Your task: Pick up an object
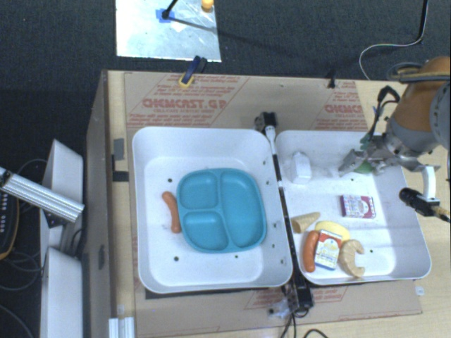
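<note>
My gripper hangs over the far part of the right bin, below the grey wrist and orange band at the right edge. Nothing shows in its grasp. A white lump lies to its left. A maroon packet lies just in front of the gripper. Near the bin's front sit a beige wedge, a yellow banana, an orange sausage, a small red and blue carton and a tan curved piece.
The left bin bears a blue divided plate with a second orange sausage beside it. A black clip sits where the bins meet. A black part of the arm overhangs the right bin's edge.
</note>
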Robot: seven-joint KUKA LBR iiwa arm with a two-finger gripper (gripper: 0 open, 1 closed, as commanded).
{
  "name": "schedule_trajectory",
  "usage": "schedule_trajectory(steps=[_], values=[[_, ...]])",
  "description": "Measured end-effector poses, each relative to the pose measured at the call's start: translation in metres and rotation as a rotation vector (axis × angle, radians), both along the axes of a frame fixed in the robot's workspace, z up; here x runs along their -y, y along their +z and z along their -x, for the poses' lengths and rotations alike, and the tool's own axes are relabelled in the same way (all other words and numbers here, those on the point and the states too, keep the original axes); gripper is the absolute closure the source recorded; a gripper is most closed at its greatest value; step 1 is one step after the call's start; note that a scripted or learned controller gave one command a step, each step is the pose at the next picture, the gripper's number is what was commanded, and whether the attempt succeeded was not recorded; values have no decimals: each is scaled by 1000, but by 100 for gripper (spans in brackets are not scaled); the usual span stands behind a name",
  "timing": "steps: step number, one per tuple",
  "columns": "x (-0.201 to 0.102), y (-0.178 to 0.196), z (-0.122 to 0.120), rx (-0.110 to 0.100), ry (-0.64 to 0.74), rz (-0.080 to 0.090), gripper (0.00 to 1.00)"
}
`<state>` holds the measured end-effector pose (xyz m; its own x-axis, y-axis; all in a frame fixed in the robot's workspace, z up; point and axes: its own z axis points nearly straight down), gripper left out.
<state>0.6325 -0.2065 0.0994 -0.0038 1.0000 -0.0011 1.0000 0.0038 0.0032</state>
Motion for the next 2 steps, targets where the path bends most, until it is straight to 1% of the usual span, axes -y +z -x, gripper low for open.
schedule_trajectory(steps=[1, 2], values=[[-2, 12, -37, 1, 1, 0, 0], [-1, 29, -41, 16, 5, 4, 100]])
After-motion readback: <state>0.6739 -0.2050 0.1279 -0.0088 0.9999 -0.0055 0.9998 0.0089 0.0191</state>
